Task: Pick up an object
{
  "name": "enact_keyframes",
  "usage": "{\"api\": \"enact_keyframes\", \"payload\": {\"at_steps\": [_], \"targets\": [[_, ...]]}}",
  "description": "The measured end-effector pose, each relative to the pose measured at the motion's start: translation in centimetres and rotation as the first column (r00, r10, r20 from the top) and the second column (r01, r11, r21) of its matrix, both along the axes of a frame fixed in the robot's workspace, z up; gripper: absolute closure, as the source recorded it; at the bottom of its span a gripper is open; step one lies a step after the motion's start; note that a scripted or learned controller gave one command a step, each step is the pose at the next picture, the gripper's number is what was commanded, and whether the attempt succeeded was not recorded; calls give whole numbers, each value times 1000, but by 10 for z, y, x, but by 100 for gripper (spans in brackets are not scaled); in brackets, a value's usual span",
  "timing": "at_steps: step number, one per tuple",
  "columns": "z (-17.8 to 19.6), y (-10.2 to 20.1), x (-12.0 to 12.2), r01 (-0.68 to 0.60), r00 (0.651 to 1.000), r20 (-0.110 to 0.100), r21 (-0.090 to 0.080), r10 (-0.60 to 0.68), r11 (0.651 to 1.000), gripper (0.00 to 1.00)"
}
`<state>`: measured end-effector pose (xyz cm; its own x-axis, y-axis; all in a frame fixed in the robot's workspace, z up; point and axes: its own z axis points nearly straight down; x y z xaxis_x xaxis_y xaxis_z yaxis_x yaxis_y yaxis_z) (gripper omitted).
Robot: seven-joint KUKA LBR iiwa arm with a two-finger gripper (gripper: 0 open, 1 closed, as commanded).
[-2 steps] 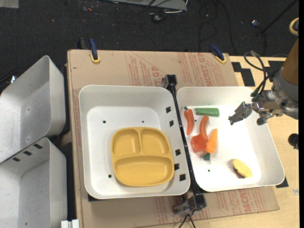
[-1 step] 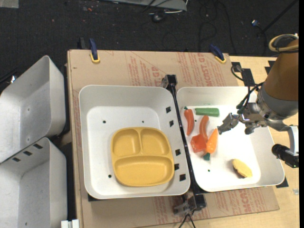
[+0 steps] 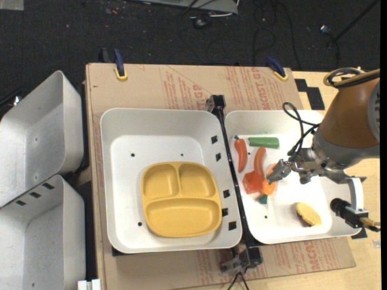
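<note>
Objects: a heap of red and orange pieces (image 3: 257, 177) lies at the left side of the right bin (image 3: 314, 231), close to the divider, with a green stick (image 3: 263, 142) just above it and a yellow lump (image 3: 308, 214) apart toward the bin's lower right.
Claw: the gripper (image 3: 279, 171) sits low over the right edge of the red and orange heap; whether it is open, closed, or gripping anything cannot be told (its tips blur into the pieces).
Arm: the arm (image 3: 351, 125) reaches in from the right, above the right bin.
Left bin (image 3: 115, 162): it holds a yellow divided tray (image 3: 180, 199), lying flat near the middle.
</note>
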<state>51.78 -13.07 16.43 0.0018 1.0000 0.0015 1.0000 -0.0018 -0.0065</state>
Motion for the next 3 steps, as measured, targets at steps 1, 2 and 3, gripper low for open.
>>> {"api": "enact_keyframes", "payload": {"at_steps": [1, 2, 3], "targets": [[-63, -4, -5, 0, 1000, 0, 0, 0, 1000, 0], [-49, -4, -4, 1, 1000, 6, -1, -1, 1000, 100], [4, 6, -1, -5, 1000, 10, -2, 5, 1000, 100]]}}
